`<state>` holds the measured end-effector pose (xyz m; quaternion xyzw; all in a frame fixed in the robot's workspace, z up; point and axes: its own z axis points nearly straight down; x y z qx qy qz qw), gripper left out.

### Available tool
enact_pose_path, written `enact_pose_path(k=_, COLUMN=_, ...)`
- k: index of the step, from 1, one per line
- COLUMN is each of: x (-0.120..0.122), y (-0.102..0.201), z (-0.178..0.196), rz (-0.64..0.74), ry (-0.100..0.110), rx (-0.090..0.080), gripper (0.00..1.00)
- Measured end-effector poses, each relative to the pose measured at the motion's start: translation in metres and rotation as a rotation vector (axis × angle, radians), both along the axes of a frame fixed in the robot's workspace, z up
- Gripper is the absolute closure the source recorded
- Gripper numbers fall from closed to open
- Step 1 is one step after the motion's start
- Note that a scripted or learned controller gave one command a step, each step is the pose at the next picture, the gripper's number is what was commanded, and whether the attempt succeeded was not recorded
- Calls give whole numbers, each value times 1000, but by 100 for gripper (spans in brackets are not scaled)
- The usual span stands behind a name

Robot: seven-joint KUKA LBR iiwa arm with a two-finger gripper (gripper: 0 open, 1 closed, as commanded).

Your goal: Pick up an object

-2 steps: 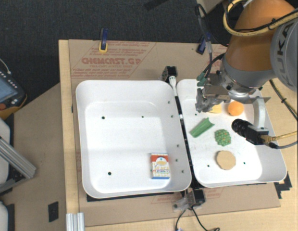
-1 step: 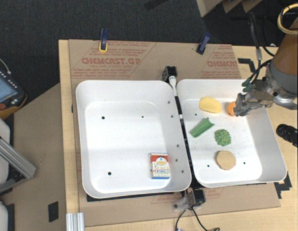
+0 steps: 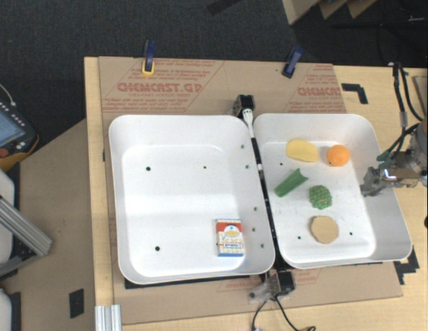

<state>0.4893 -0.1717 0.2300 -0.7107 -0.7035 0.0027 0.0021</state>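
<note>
The pincer (image 3: 377, 179) sits at the right bin's (image 3: 359, 250) 3 o'clock rim; whether it is wide or narrow I cannot tell. Inside that bin lie a yellow piece (image 3: 302, 150) at 12 o'clock, an orange (image 3: 338, 156) at 1 o'clock, a green pod (image 3: 290, 183) and broccoli (image 3: 320, 197) near centre, and a tan disc (image 3: 324, 229) at 6 o'clock. A small box (image 3: 230, 238) lies at 5 o'clock in the left bin (image 3: 124, 205).

Glossy smooth white plastic bins (image 3: 131, 205) sit on matt brown cardboard (image 3: 200, 81); printed paper carton (image 3: 230, 238) near the front edge.
</note>
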Motion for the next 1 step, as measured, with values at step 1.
enact_pose_path(k=1, x=-9, y=79, z=70, rz=19, ry=-15, rx=2, gripper=100)
